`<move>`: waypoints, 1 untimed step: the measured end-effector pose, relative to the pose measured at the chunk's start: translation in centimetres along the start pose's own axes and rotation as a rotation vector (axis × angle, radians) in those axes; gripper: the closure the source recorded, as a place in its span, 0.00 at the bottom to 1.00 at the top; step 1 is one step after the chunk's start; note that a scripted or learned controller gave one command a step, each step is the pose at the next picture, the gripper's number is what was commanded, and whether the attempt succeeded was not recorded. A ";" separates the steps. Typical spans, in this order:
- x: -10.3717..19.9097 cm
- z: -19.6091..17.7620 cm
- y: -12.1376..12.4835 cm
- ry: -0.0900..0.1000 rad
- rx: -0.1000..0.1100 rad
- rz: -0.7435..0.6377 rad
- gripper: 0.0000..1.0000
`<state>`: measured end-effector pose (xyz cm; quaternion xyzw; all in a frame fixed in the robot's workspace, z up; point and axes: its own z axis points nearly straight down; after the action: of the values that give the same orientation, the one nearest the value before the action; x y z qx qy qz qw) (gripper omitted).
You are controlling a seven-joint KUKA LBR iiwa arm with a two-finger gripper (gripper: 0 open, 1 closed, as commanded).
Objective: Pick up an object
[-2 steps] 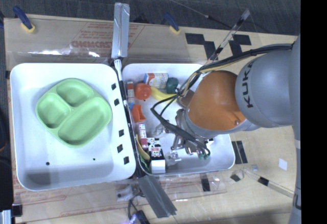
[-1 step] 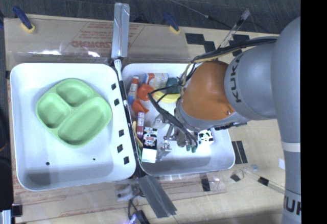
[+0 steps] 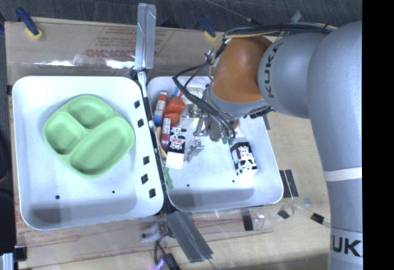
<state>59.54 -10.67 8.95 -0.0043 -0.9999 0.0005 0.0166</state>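
My gripper [image 3: 198,139] hangs low in the right bin [image 3: 258,192], over its left-centre part, with the grey arm and orange band above it. Small objects crowd the bin's left side: an orange-red piece [image 3: 175,105], a slim tube with a red cap [image 3: 160,106], and a black-and-white patterned item [image 3: 177,141] just left of the fingers. A cow-patterned black-and-white object [image 3: 244,158] lies to the right of the gripper. Nothing is visibly held.
The left bin [image 3: 37,201] holds a green divided plate [image 3: 89,133]. A metal divider bar [image 3: 145,35] stands between the bins at the back. Black clips line the bins' shared wall. Cardboard and tape surround the bins.
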 end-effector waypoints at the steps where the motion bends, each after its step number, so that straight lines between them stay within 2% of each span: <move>1: 0.9 0.0 0.0 -0.004 0.010 0.262 0.00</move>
<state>58.62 -10.62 9.02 -0.1345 -0.9908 0.0077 0.0142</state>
